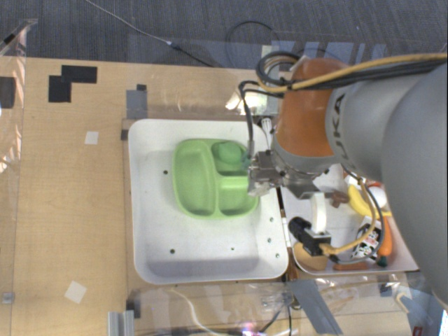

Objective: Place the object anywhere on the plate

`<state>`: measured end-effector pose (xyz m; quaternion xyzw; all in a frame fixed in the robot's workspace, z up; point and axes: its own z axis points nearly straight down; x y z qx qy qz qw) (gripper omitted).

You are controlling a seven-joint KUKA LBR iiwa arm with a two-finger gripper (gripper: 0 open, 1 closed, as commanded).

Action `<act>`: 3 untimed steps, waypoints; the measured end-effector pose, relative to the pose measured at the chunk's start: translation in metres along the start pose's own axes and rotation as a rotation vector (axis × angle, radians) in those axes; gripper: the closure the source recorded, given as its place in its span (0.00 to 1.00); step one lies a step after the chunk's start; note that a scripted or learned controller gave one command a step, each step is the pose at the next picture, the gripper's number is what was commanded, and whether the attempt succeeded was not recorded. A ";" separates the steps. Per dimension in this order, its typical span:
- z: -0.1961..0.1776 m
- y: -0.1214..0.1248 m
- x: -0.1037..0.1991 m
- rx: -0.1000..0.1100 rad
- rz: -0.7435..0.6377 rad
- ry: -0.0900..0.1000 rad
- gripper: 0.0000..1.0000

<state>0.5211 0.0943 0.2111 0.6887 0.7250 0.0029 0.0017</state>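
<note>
A green plate [210, 180] with three sections sits in the left white bin [203, 257]. A green object [227, 152] rests in the plate's top right section. The gripper [253, 173] hangs over the plate's right edge, just beside it, and I cannot tell how it is set.

- Dark grey ribbed carpet floor [140, 9] runs across the top.
- A thin grey cable [105, 9] trails over it.
- Pale wooden bench top [63, 208] carries black tape patches [70, 81].

Grey arm [392, 128] with orange band [308, 110], black and yellow cables [364, 68].
</note>
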 end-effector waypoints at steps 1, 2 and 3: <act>-0.042 0.029 0.073 0.002 -0.022 0.002 1.00; -0.068 0.081 0.132 0.001 -0.093 0.000 1.00; -0.067 0.081 0.131 0.003 -0.092 -0.001 0.00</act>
